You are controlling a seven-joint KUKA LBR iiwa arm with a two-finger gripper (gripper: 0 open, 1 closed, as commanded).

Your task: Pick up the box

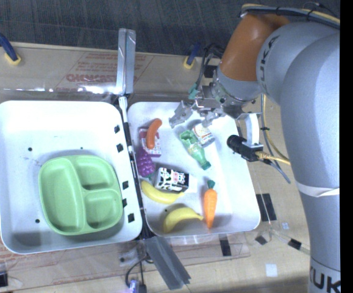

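The grey two-finger gripper hangs over the upper part of the right white bin, its metal fingers spread fairly wide with nothing between them. Just at its five o'clock lies a green plastic bottle, close below one fingertip; whether they touch cannot be told. The small black-and-white patterned box lies well apart at the gripper's six o'clock, mid-bin, touching a yellow banana at its own seven o'clock.
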